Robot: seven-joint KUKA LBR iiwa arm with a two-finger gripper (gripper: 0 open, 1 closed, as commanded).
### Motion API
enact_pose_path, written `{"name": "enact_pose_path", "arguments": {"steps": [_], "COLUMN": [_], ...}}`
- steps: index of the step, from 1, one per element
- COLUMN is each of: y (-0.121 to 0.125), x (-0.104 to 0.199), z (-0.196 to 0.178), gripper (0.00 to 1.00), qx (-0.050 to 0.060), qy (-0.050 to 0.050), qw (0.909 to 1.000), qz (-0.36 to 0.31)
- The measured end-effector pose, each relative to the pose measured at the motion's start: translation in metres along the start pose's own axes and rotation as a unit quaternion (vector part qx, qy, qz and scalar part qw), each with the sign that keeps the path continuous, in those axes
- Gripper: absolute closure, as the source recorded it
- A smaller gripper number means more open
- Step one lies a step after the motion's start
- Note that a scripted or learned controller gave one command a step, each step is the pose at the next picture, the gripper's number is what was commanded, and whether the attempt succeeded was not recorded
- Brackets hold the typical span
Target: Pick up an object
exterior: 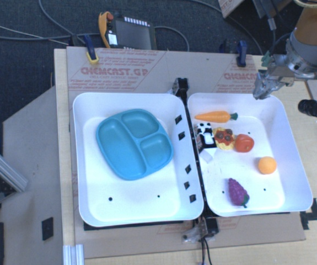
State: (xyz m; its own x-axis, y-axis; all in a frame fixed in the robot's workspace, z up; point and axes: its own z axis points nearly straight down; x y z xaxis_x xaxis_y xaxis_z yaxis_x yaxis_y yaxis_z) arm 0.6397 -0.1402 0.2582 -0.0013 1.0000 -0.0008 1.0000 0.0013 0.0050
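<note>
Carrot (pixel 212 116) lies crosswise (green tip toward right), gripper (pixel 261 91) above bin corner

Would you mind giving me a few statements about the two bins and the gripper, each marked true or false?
1. The blue divided plate lies in the left bin. True.
2. The carrot lies in the left bin beside the plate. False: it lies in the right bin, near its far edge.
3. The gripper holds the orange ball. False: the ball lies on the bin floor, and the gripper is over the right bin's far rim, apart from it.
4. The purple grapes lie nearer the right bin's near edge than the tomato does. True.
5. The plate has three compartments. True.
</note>
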Motion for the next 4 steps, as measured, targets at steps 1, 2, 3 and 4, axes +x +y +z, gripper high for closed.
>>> {"name": "enact_pose_path", "arguments": {"steps": [1, 2, 3, 4], "y": [-0.008, -0.016, -0.009, -0.015], "x": [0.048, 0.106, 0.154, 0.216], "z": [0.000, 0.015, 0.014, 0.022], "gripper": [1.00, 1.00, 1.00, 1.00], "qx": [0.003, 0.004, 0.002, 0.004], "qy": [0.002, 0.002, 0.002, 0.002], "qw": [1.0000, 1.0000, 1.0000, 1.0000], "qz": [-0.002, -0.002, -0.002, -0.002]}}
